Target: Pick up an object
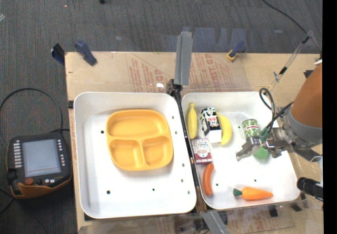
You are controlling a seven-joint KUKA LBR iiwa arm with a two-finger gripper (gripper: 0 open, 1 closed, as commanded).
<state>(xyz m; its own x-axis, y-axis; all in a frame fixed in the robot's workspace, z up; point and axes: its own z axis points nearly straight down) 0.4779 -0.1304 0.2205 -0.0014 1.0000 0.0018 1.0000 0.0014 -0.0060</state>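
**A:** Where is the arm, and what is it doing?

**B:** It reaches in from the right over the right bin [295, 185]. Its gripper [258, 149] sits low by the bin's right side, the two fingers spread, with a small round green object [261, 153] between them. Whether the fingers actually press on it, I cannot tell.

**A:** What does that green object look like?

**B:** Bright green, rounded, smooth, partly hidden by the metal fingers. It lies just near of a green-labelled can [249, 127] that stands upright.

**A:** What else is in that bin?

**B:** Two bananas [192, 120] at the far left, with a black-and-white carton [211, 124] between them. Near of those, a small pink box [200, 150], then a red sausage [208, 179]. A carrot [254, 193] lies near the front edge.

**A:** And the left bin [89, 175]?

**B:** It holds a yellow divided tray [139, 139] with three compartments.
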